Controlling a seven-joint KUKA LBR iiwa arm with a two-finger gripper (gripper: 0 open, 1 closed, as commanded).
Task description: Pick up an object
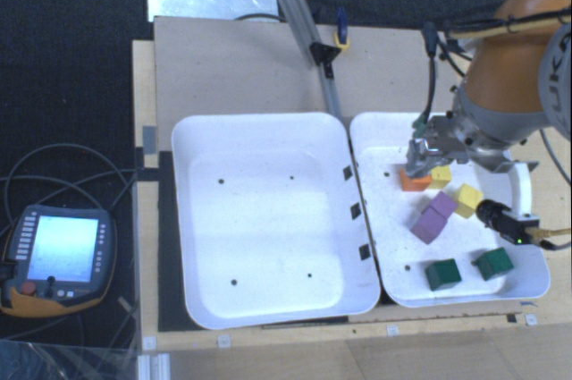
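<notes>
Surface: right bin [518,284]. Gripper [418,164] over orange block [414,181], opening unclear. Block light, rigid; pinch flat sides.

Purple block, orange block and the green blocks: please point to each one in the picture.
purple block [433,218], camera view, its top face.
orange block [414,182], camera view, its visible front part.
left green block [442,273], camera view, its top.
right green block [493,263], camera view, its top.

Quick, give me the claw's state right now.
Claw: down in the right bin, right over the orange block; open or closed cannot be told, and no grasp is visible.
</notes>
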